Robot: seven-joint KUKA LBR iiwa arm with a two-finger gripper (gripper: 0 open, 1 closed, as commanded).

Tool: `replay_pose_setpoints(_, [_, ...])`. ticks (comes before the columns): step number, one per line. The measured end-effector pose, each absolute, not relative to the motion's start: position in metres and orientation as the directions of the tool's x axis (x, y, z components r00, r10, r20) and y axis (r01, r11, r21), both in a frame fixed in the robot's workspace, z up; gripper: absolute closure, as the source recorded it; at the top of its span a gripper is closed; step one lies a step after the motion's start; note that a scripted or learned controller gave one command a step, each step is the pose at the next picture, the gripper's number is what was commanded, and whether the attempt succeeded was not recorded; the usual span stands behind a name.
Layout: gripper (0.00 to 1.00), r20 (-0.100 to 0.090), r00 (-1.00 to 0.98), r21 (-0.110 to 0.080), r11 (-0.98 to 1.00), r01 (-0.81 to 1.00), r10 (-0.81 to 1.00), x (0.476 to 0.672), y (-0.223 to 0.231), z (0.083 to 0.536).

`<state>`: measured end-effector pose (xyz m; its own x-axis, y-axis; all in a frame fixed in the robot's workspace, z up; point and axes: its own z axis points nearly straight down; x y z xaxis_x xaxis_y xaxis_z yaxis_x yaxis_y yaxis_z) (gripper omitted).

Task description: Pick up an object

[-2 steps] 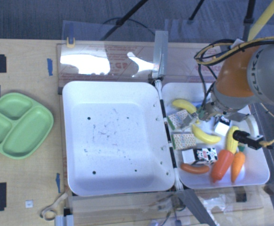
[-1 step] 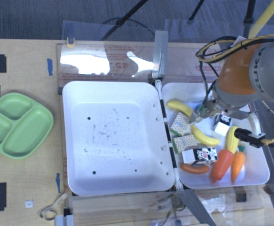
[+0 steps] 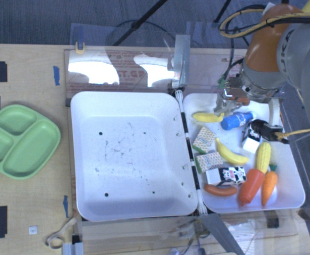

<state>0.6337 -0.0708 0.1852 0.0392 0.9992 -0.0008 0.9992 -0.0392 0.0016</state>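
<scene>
Blue bottle (image 3: 236, 120) lies in the right bin (image 3: 295, 195), near its far end, just beside a yellow banana (image 3: 208, 117). My gripper (image 3: 225, 104) hangs just above both; whether I'm open or clamped, I cannot tell. My worry: crowding could make me nudge the banana or slip off the bottle's round side. Its long axis runs left-right, slightly slanted.

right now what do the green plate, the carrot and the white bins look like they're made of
Green plate: probably moulded plastic, matte pale green, with three pressed-in sections. Carrot: likely toy plastic, smooth, even orange with a slight sheen. White bins: seemingly thin plastic or coated metal, the left one scuffed with dark marks.
</scene>
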Motion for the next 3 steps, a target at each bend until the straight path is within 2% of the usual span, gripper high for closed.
replay_pose_setpoints(1, [0.0, -0.001, 0.039, 0.001, -0.039, 0.999, 0.999, 0.634, -0.071, 0.185])
replay_pose_setpoints(2, [0.0, -0.001, 0.018, 0.003, -0.018, 1.0, 1.0, 0.639, -0.088, 0.101])
replay_pose_setpoints(3, [1.0, -0.002, 0.016, -0.002, -0.016, 1.0, 1.0, 0.638, -0.087, 0.109])
